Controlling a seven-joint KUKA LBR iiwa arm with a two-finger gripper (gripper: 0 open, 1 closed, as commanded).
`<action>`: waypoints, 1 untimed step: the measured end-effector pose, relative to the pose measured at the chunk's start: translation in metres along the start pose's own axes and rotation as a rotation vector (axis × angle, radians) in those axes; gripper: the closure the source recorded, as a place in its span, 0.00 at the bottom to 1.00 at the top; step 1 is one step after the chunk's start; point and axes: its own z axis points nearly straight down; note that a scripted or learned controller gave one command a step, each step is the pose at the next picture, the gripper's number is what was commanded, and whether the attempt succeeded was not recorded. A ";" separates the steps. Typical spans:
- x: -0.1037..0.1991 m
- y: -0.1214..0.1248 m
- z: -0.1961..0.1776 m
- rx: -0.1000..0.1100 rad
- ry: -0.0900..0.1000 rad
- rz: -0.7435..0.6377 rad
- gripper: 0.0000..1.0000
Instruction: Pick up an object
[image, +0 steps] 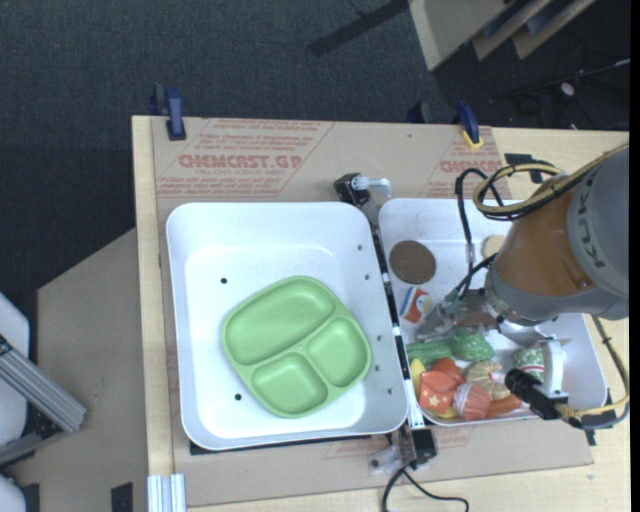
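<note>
- Clutter of small toy foods (462, 378) lies nearest the viewer, heaped in the lower part of the right-hand shallow white bin (590, 372) at the lower right of the frame: orange, red and green pieces packed touching one another. Any of these could be the thing to pick; none looks lifted clear of the pile.
- Just above that heap, the gripper (452, 318) of the grey arm with the orange band (545, 250) sits low among the objects, right at the pile's upper edge. Whether it is released or clenched cannot be told, since the wrist and clutter hide it.
- To the left, a pale green three-compartment plastic tray (295, 345) lies alone in the left-hand white bin (200, 240), well apart from the gripper.
- Farther up the right bin, a flat brown round disc (412, 262) rests by itself near the dividing wall.
- Judged from this, the reach into the bin is made; a confirmed grasp and the lift remain.
</note>
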 end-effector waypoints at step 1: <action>-0.003 -0.025 -0.002 0.000 0.001 -0.001 0.00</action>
